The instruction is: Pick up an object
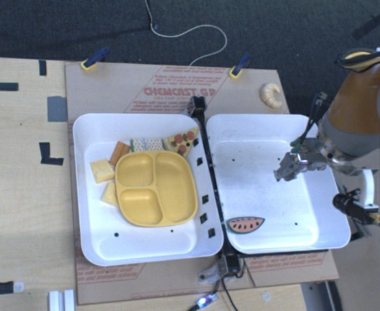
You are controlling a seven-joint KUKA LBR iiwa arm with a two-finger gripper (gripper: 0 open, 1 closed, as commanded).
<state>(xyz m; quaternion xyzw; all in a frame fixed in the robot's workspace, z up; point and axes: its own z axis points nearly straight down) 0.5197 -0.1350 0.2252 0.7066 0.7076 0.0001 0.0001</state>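
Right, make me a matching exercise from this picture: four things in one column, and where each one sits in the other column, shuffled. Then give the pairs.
Things:
1. yellow divided plate
2. watermelon slice toy
3. gripper
4. cream-coloured lump

Places:
A. on the cardboard beyond the bins, outside both
B. above the floor of the right bin, near its right side
C. in the left bin, among small toy foods
D. in the right bin, by its near edge

Pairs: 1-C, 2-D, 3-B, 4-A

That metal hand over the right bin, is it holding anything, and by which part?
Nothing shows in the hand. The watermelon slice lies apart from it on the bin floor.
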